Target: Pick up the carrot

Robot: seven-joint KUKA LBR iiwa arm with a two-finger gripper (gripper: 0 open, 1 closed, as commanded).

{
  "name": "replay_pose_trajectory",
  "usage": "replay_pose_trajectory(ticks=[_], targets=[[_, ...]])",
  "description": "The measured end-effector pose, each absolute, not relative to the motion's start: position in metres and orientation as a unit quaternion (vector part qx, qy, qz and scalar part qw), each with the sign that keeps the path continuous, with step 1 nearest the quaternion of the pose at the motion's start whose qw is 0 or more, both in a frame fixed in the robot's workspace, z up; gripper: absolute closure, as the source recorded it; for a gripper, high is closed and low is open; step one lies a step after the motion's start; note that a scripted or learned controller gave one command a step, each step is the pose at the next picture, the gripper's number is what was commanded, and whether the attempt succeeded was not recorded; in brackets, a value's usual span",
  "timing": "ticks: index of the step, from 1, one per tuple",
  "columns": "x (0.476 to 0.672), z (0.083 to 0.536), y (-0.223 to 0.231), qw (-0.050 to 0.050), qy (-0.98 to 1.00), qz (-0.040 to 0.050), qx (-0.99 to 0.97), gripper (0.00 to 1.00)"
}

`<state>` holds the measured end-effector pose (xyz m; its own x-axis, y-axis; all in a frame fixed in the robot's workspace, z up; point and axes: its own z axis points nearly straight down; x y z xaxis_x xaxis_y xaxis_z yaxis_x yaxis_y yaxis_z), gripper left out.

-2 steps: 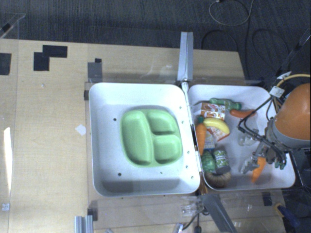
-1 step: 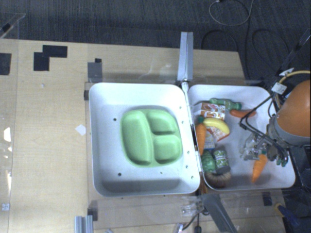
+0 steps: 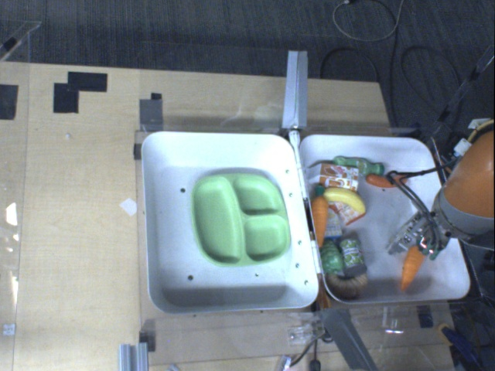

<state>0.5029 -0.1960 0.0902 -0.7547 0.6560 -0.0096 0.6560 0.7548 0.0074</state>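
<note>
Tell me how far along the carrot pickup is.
Done: the gripper has reached the right bin and sits at the top end of a carrot. In hand: the grasp itself; I cannot tell if it has closed on it. Left: lifting it, since the carrot's tip looks down by the bin floor.

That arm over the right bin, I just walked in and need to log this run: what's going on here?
The arm reaches in from the right with its hand low in the right bin, right at the top end of a carrot. Whether it has hold of the carrot I cannot tell. More toy food is piled along that bin's left side, another carrot among it. The left bin holds a green tray.
</note>
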Motion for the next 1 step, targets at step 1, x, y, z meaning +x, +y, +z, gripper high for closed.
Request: replay_pose_trajectory(ticks=[1], targets=[[0.5044, 0.0907, -0.1981, 0.010, 0.936, 0.0005, 0.351, 0.00]])
